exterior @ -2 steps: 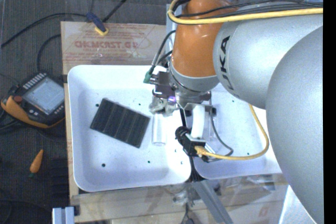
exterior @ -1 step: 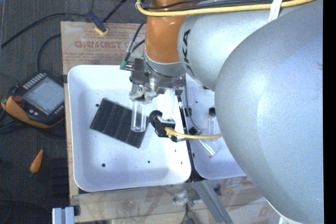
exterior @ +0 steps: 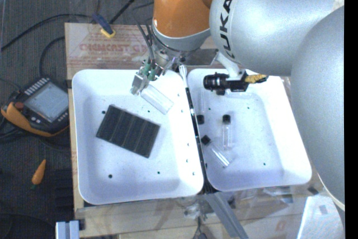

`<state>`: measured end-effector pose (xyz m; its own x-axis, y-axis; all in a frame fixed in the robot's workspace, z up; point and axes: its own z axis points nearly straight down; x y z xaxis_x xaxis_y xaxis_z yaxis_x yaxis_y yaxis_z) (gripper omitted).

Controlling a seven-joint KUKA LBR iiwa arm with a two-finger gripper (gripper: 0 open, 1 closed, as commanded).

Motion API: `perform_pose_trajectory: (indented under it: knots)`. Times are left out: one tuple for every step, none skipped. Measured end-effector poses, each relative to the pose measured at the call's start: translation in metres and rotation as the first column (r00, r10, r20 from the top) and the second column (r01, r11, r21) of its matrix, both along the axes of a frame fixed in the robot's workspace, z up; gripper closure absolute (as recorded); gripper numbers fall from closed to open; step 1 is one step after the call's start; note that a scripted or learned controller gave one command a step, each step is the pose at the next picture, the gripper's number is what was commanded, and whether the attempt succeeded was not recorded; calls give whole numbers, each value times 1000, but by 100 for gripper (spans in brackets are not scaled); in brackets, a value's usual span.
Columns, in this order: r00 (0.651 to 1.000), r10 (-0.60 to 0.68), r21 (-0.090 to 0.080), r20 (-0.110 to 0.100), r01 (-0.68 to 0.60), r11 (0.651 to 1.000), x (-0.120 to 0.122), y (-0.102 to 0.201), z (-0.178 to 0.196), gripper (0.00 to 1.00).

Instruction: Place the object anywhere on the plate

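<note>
Here the gripper (exterior: 146,76) hangs over the far edge of the left bin (exterior: 84,120), beneath the arm's orange band (exterior: 182,3). A clear vial (exterior: 157,99) lies just below and to the right of the fingertips, close to them; whether the fingers clamp it, touch it, or stand apart from it cannot be told, since the wrist and its fittings crowd that spot.

The plate (exterior: 128,131), a dark ribbed slab, lies flat below and slightly left of the gripper, near the vial but not touching it. By judgement, the vial sits short of the plate, so the task is not yet complete.

In the right bin (exterior: 279,137), well to the right of the gripper, lie a second clear tube with a black cap (exterior: 226,130) and a few small dark pieces, too small to identify. The arm's grey body (exterior: 279,14) covers that bin's far right corner.
</note>
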<state>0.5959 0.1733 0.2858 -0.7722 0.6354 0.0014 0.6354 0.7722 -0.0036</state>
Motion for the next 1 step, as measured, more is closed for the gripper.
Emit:
perform_pose_trajectory:
  knots:
    - [898, -441, -4, 2, 441, 898, 28, 26, 41, 100]
